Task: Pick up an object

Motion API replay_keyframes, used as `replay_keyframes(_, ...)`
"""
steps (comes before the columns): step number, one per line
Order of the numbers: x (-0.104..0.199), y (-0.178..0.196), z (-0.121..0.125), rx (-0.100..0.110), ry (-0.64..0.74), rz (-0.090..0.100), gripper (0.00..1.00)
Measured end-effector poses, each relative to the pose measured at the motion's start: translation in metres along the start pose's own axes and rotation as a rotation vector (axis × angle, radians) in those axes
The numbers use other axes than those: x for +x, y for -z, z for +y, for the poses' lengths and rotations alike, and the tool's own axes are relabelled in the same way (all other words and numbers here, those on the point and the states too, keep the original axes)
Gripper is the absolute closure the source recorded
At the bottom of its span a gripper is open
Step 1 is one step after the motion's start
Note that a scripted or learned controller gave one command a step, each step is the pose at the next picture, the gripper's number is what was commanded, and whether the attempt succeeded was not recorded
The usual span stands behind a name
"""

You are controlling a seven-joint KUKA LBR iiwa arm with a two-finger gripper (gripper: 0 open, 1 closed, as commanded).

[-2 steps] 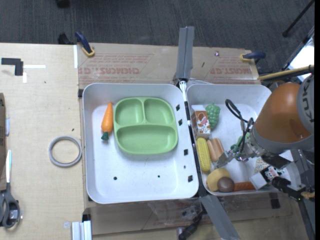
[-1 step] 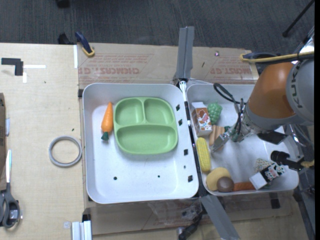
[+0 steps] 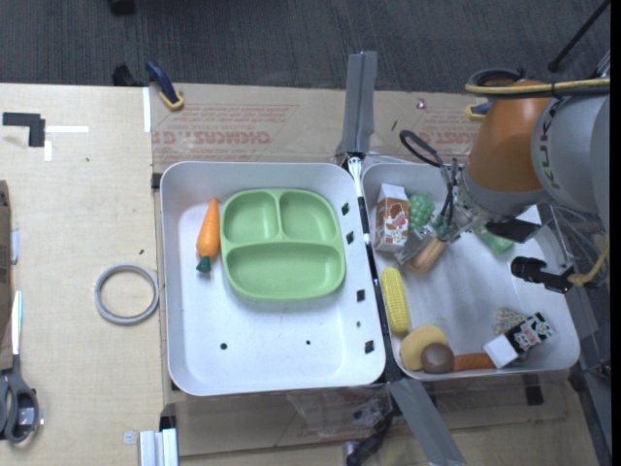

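The right bin (image 3: 466, 284) holds several small objects: a brown-and-white carton (image 3: 392, 217), a green bumpy piece (image 3: 420, 208), a tan cylinder (image 3: 427, 253), a corn cob (image 3: 394, 299), a yellow and brown lump (image 3: 427, 349), an orange stick (image 3: 473, 361) and a cow-patterned box (image 3: 525, 335). My gripper (image 3: 444, 229) reaches down from the orange-banded wrist (image 3: 505, 149) at the bin's back. Its tip sits just above and right of the tan cylinder, close to the green piece. The wrist hides whatever lies under it.
The left bin (image 3: 194, 338) holds a green divided plate (image 3: 283, 244) and a toy carrot (image 3: 208, 231). On the bench to the left lie a tape ring (image 3: 126, 292), scissors (image 3: 17, 401) and a blue clamp (image 3: 165, 83). A metal divider (image 3: 359, 105) rises between the bins.
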State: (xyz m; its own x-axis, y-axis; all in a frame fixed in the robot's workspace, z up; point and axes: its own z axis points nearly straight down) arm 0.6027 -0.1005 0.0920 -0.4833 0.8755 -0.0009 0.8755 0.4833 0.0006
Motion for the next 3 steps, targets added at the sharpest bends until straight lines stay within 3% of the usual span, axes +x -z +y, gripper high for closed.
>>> replay_keyframes(1,-0.002,0.009,-0.001,0.001,-0.006,0.000,1.00)
replay_keyframes(2,0.041,0.100,0.087,0.000,-0.122,-0.001,1.00)
replay_keyframes(3,0.009,0.100,0.070,0.000,-0.196,-0.001,1.00)
